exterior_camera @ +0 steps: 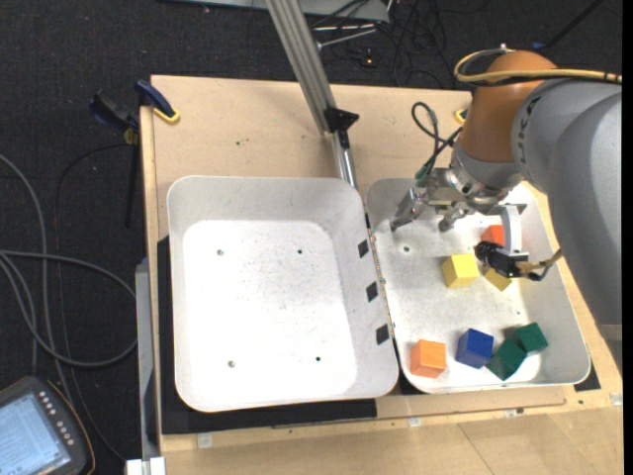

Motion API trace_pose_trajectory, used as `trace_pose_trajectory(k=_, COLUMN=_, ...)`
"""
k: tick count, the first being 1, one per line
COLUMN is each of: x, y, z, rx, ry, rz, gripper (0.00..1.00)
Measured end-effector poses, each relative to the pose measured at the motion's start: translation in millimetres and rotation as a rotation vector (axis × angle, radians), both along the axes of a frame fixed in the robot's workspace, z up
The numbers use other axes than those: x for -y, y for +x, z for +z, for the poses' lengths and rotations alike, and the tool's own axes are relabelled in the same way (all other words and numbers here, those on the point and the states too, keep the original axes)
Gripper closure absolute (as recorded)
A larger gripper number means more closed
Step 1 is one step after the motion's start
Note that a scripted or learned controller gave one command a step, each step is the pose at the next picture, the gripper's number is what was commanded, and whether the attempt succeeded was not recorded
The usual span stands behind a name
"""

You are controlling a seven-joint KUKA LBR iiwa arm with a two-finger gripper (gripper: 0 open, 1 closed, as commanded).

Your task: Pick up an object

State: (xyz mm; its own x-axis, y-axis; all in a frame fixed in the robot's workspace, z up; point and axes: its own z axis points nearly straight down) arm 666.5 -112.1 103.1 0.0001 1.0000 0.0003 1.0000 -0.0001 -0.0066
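Note:
My gripper (425, 214) hangs over the far left part of the right bin (420, 300), below the arm's orange band. Its two metal fingers stand apart, open, and only bare bin floor shows between them. A yellow cube (461, 269) lies just in front of it and to the right. A second yellowish block (497, 279) sits beside that cube, partly hidden by a black part of the arm. A red-orange block (492, 235) peeks out under the wrist. Along the near edge lie an orange cube (428, 357), a blue cube (475, 347) and two green blocks (531, 337).
The left bin (262, 285) lies beside the right one, their rims meeting near a row of black clips (374, 290). A metal pole (307, 62) slants down to the bins' far junction. Cables and a blue clamp (124, 112) lie off the bench at left.

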Motion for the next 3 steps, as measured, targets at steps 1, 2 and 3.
trace_pose_trajectory(k=1, x=0.5, y=2.5, z=15.3, rx=0.009, ry=-0.001, rz=-0.001, gripper=1.00)
trace_pose_trajectory(k=2, x=-8.8, y=9.6, z=68.3, rx=0.014, ry=-0.001, rz=0.004, gripper=1.00)
trace_pose_trajectory(k=3, x=-8.9, y=11.3, z=122.8, rx=0.014, ry=-0.002, rz=0.003, gripper=1.00)
